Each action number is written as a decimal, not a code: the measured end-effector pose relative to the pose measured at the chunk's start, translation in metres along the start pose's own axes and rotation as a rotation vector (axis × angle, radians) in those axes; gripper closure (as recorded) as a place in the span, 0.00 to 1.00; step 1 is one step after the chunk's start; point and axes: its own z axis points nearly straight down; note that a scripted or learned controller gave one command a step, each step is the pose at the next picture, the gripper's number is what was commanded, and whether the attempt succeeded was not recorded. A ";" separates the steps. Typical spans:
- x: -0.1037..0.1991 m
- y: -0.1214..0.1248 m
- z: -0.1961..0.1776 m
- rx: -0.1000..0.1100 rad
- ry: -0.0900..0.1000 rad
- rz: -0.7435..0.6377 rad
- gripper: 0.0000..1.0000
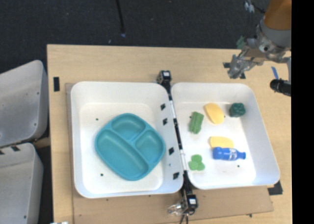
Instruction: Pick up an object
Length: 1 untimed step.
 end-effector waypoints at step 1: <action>0.057 -0.005 0.002 0.000 0.000 -0.001 1.00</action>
